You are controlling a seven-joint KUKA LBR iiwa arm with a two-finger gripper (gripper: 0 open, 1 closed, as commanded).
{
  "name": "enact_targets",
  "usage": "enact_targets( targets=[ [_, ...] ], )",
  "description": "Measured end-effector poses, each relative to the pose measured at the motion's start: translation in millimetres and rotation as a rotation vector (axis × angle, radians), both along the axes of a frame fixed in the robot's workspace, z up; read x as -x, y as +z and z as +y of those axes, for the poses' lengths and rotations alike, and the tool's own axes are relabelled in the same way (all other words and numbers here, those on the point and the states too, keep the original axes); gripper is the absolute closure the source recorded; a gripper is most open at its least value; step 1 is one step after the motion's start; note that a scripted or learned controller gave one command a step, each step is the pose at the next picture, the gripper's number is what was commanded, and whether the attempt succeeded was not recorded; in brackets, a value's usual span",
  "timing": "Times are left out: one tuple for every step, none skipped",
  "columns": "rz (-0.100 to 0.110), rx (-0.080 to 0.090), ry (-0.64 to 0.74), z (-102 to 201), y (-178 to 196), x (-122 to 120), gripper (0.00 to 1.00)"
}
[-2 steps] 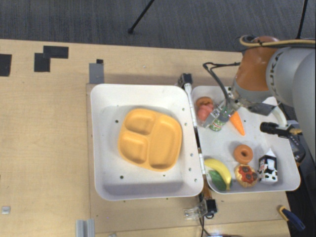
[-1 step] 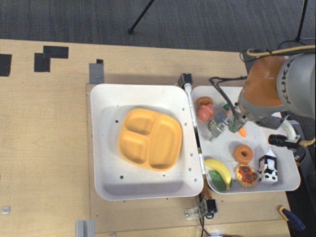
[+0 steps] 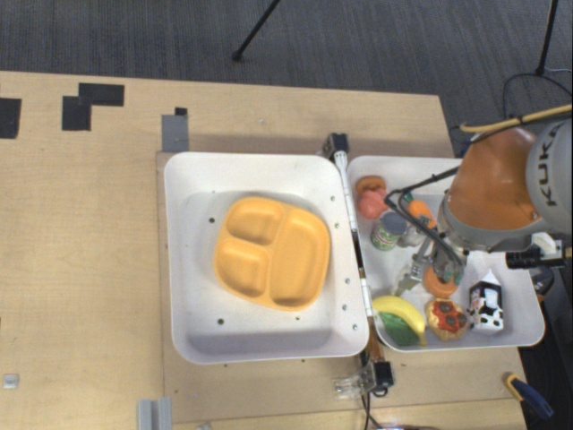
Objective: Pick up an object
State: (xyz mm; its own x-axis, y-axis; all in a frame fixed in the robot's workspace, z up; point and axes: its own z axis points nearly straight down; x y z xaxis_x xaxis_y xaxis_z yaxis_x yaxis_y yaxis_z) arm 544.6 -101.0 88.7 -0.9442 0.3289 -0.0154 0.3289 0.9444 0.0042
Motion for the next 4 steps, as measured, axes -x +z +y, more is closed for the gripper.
enact_targets(
  targets=[
    [-0.002,0.003,0.051,15,0,23,0.00],
    [-0.001,-0.002,0.050,7,0,25,0.00],
    [-0.005,0.006,0.370,8,0,34,0.00],
    [-0.002,0.009,0.644,3,0,35,0.00]
  ],
)
